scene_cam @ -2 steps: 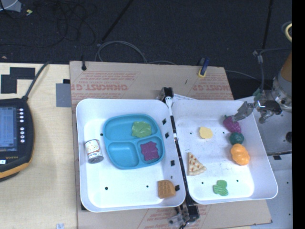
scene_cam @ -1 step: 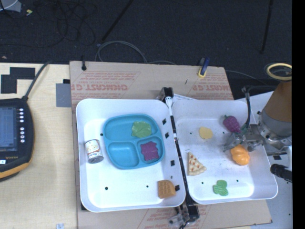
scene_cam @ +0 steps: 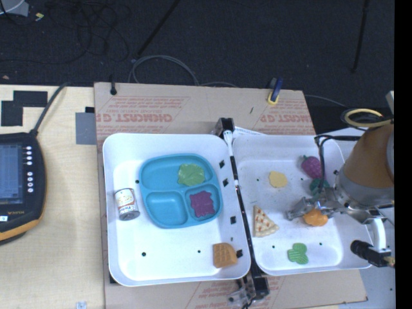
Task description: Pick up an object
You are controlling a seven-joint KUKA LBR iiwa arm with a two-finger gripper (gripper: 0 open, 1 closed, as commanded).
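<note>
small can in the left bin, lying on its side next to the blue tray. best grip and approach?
Grip the can across its round body at mid-length, coming straight down from above. It lies on its side with the label up, so the curved sides are free for the fingers. It sits close beside the blue tray, so probably avoid a sideways approach from the tray side.

I'm seeing the divided tray (scene_cam: 168, 201) sitting in the left bin (scene_cam: 122, 250), a can (scene_cam: 127, 204) lying just left of it. The pizza slice (scene_cam: 263, 222) is lying in the right bin (scene_cam: 331, 259), near the divider.
</note>
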